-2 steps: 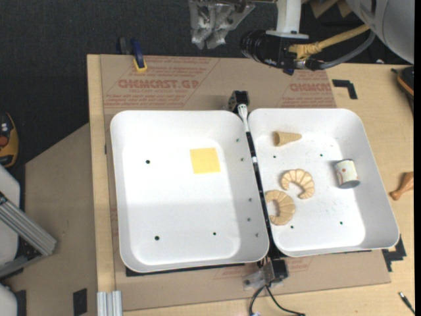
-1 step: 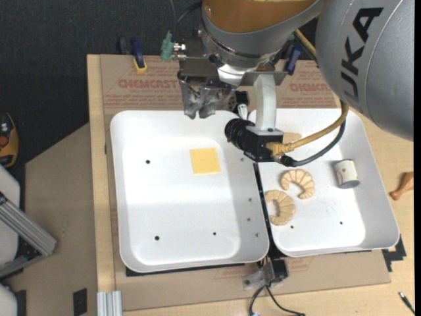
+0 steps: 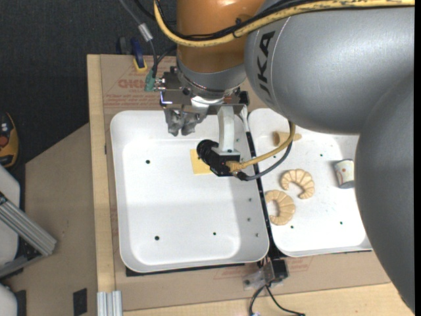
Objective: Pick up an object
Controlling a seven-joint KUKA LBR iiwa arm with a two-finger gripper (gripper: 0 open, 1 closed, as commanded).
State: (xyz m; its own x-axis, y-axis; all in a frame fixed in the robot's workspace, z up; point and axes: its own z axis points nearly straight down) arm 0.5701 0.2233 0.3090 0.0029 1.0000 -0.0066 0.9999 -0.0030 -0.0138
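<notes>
yellow flat piece (image 3: 199, 162) in left bin (image 3: 131, 196), just below-right of gripper (image 3: 181, 128), finger state unclear

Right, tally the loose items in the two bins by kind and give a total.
Croissants: 2, in the right bin, one above the other.
Yellow flat piece: 1, in the left bin, partly under the tool.
Small tan piece: 1, right bin.
Small grey cup-like item: 1, right bin.
Total: 5.

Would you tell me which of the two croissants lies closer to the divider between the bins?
The lower croissant, beside the divider; the upper croissant sits further into the right bin.
</notes>
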